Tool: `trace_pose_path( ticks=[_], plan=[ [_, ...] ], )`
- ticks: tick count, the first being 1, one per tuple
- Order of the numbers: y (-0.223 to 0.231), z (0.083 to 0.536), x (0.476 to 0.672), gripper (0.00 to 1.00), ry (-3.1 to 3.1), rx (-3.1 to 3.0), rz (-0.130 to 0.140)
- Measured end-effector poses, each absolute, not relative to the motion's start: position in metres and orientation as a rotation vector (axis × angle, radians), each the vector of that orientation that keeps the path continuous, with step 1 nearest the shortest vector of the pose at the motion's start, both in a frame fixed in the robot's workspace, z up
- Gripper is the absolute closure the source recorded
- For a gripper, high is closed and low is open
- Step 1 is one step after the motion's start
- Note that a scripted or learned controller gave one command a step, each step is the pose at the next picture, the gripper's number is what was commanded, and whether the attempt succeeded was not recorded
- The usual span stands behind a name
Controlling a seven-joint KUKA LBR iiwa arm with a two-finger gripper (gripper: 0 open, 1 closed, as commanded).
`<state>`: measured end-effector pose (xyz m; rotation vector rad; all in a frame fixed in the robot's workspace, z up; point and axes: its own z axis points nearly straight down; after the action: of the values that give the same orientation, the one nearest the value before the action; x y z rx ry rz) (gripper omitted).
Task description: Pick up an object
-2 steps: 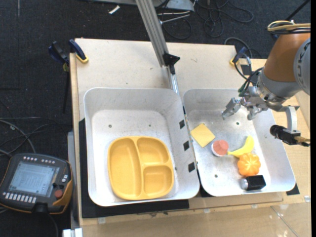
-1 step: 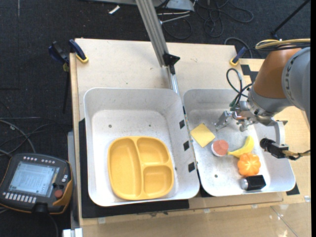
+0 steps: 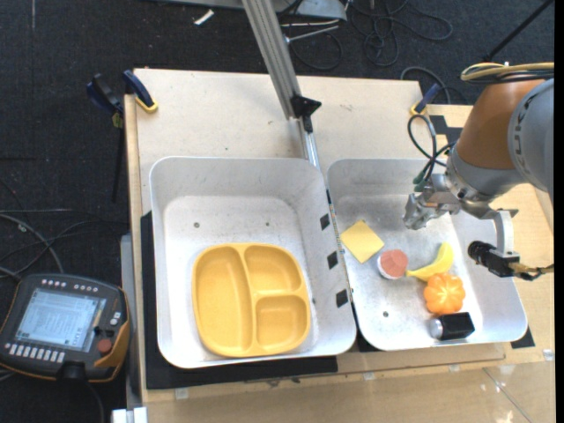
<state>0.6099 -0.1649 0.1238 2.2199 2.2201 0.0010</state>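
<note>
Gripper (image 3: 421,211): we see it hanging over the right bin (image 3: 352,183), above the banana; we cannot tell its opening or any hold.
Banana (image 3: 434,264): lying in the right bin.
Orange (image 3: 443,294): just below the banana, touching it.
Pink cup (image 3: 393,263): left of the banana.
Yellow square (image 3: 362,241): farther left.
Black object (image 3: 453,326): below the orange.
Yellow tray (image 3: 251,300): in the left bin (image 3: 176,183).

claw (image 3: 417,215) over right bin (image 3: 388,179), perhaps empty

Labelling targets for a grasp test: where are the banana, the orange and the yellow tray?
banana (image 3: 434,264), camera view, middle of its curve
orange (image 3: 443,294), camera view, top centre
yellow tray (image 3: 214,278), camera view, large left compartment
</note>
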Motion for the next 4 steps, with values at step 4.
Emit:
trace_pose_path(
  ticks=[4],
  plan=[
    [-0.11,0.262,0.615,1.0,2.229,2.215,0.0]
  ],
)
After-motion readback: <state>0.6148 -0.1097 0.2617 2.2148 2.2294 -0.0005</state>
